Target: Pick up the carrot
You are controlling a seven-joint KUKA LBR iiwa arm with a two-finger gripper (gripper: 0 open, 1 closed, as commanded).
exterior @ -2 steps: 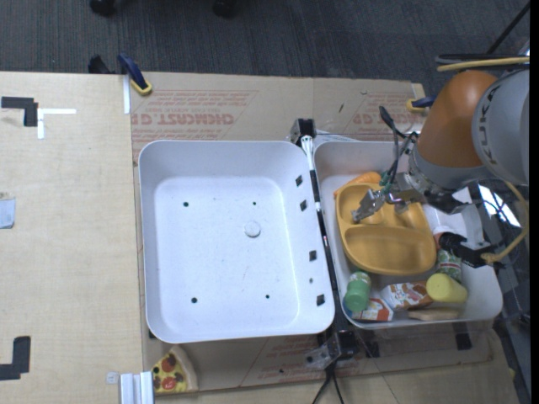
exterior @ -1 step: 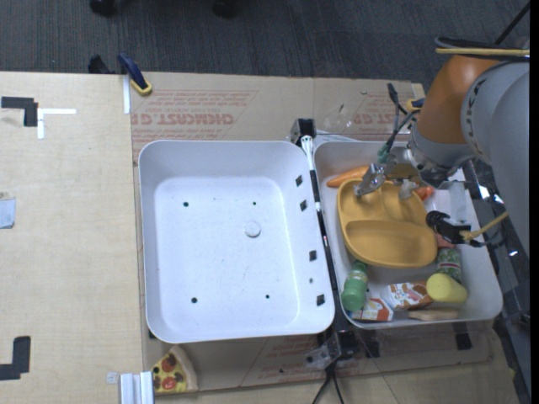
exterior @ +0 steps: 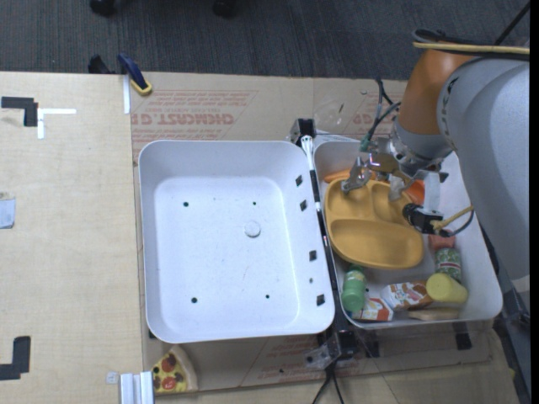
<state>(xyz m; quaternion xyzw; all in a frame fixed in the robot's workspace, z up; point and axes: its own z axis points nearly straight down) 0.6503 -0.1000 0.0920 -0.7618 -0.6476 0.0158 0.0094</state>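
While the gripper (exterior: pixel 364 172) hovers at the right bin's (exterior: pixel 484 305) far end, we can't tell its state. Carrot (exterior: pixel 414 194) looks like the orange bit right of the yellow bowl (exterior: pixel 375 238). We're in approach; next: shift right, descend.

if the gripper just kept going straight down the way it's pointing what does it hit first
Probably the yellow bowl: the gripper hangs over its upper rim in the right bin. Depth is unclear from this slanted view.
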